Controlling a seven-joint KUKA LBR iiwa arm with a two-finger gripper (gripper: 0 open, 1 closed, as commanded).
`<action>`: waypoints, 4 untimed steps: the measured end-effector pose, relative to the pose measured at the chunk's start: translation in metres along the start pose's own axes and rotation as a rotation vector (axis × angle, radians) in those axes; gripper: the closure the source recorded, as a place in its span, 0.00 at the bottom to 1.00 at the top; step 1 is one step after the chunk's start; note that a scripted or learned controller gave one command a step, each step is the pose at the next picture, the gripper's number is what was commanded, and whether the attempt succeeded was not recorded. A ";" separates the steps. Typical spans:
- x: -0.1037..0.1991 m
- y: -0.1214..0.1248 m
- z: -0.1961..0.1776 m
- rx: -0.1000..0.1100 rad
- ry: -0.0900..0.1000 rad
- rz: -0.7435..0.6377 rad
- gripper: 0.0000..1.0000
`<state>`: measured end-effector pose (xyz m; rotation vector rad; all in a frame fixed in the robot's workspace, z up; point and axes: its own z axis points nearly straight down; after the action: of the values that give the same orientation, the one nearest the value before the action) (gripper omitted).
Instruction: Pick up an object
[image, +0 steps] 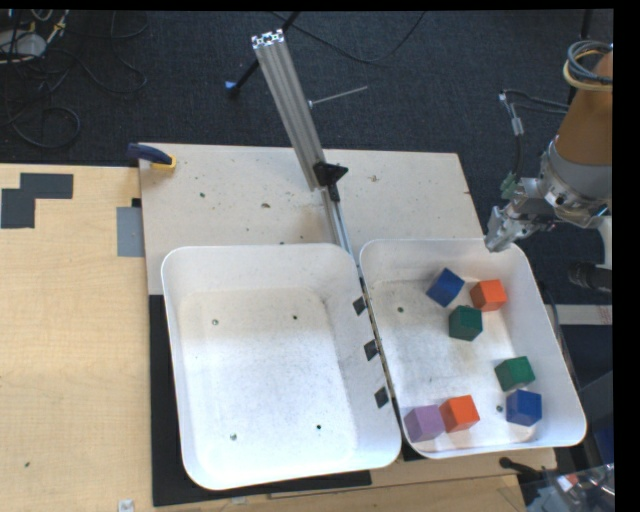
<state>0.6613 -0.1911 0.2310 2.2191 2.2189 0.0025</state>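
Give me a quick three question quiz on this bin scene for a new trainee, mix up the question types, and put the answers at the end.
1. True or false: all the blocks lie in the right bin.
2. How many blocks are there in total?
3. Multiple choice: where is the gripper? A) above the left bin; B) near the right bin's far right corner; C) down among the blocks.

Key
1. True.
2. Seven: two blue, two orange, two green, one purple.
3. B.
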 end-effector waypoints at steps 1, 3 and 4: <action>-0.002 0.000 -0.029 0.001 0.000 0.000 1.00; 0.106 -0.019 -0.020 0.008 0.004 -0.004 1.00; 0.161 -0.025 -0.004 0.009 0.004 -0.004 1.00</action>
<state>0.6358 -0.0297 0.2352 2.2208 2.2299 -0.0024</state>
